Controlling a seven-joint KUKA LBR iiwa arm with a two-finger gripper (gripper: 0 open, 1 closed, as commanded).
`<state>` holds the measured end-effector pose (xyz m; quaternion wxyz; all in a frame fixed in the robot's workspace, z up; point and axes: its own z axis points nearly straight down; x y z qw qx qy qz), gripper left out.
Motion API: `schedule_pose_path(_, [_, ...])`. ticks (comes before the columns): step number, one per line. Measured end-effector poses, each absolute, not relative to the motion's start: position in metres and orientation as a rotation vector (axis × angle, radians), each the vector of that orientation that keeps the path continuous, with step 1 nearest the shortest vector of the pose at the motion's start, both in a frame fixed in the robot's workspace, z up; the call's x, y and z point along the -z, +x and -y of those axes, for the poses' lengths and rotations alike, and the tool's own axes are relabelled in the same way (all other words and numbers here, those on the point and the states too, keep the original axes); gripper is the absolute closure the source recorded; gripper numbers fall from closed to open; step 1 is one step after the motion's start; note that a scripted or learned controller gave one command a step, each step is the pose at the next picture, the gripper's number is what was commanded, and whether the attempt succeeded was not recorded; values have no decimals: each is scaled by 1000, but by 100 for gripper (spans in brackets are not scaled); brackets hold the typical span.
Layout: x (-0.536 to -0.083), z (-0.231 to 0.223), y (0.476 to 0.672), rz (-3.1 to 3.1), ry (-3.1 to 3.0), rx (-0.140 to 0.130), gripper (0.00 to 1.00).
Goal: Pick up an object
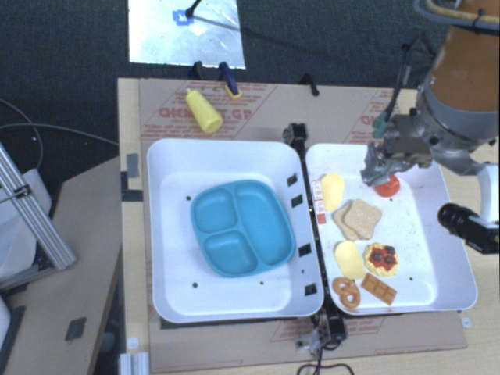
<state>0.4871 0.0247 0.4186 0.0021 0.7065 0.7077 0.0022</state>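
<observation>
My gripper [378,172] hangs low over the back of the right bin [437,209], coming in from the right. Directly beneath its tip lies a small red round toy [388,185], partly covered by the gripper. Elsewhere in that bin are a pale yellow piece [332,190], two toast slices [359,219], another yellow piece [349,259], a small tart with red topping [381,259], a pretzel [346,291] and a brown wafer [379,288].
The left bin [180,170] holds a blue divided plate [242,226]. Behind the bins, a yellow mustard bottle [203,110] and a blue clip [231,82] lie on the bench. A black fixture [467,226] juts over the right bin's right rim.
</observation>
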Motion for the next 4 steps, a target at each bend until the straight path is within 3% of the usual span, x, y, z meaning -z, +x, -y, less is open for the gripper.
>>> schedule_pose_path(1, [-314,-20,486,-2224,2224,8,100])
schedule_pose_path(2, [-258,-54,486,-2231,2217,4,100])
schedule_pose_path(3, [-294,-52,487,-2225,2215,-5,100])
schedule_pose_path(4, [-420,-110,488,-2229,2203,-25,100])
